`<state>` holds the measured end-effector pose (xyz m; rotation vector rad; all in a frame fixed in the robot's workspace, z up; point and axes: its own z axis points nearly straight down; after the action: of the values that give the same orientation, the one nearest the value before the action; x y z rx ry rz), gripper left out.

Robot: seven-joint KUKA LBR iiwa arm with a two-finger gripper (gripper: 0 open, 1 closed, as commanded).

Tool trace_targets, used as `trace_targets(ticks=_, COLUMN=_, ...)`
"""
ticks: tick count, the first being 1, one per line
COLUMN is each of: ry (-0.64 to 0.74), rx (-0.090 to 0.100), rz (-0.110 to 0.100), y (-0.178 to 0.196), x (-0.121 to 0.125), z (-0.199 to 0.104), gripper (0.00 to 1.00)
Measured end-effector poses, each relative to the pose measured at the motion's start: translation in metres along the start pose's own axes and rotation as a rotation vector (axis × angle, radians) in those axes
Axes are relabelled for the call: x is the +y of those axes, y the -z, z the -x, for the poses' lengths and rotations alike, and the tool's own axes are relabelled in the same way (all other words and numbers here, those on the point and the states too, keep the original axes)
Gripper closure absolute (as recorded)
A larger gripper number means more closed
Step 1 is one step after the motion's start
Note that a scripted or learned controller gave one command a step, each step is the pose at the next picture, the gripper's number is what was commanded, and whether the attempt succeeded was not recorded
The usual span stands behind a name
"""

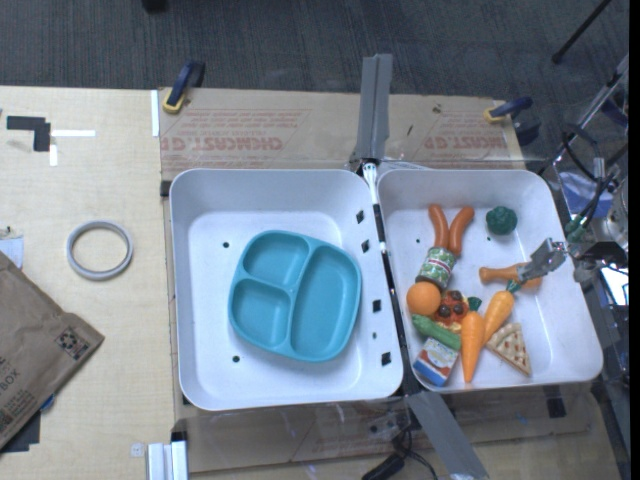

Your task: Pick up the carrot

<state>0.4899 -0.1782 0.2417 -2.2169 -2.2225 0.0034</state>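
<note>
The arm's two-finger metal gripper (545,258) hangs low over the right-hand shallow white bin (570,368), its tips apart and nothing visibly between them, so the carrot has not been picked up. There are three orange plastic carrots in the bin: one lies flat just beside the gripper's tips (512,275), pointing left, and two more, one short and thick (497,313) and one long and thin (471,343), stand side by side lower down, their points toward the near wall. The nearest carrot appears to be the target, and closing on it and lifting it clear are both left to do. Crowded around them are a pair of joined reddish toy sausages (448,224), a small labelled can (437,266), a round orange fruit (424,298), a dark green broccoli head (501,219), a triangular pizza slice (511,348) and a small red-and-white carton (435,362). The left-hand white bin (200,268) holds a teal three-compartment plate (295,295). Both bins rest on a pale wooden bench (80,178) backed with brown cardboard (260,128), where a roll of tape (100,249) and a brown paper bag (35,343) lie at left; dark grey carpet (300,18) stretches behind.
</note>
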Motion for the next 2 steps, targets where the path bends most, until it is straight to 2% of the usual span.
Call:
trace_targets(ticks=1, ry=0.002, rx=0.000, rz=0.000, y=-0.098, x=0.024, z=-0.002, gripper=0.00)
trace_targets(ticks=2, ry=0.034, rx=-0.004, rz=0.014, y=-0.144, x=0.012, z=-0.036, gripper=0.00)
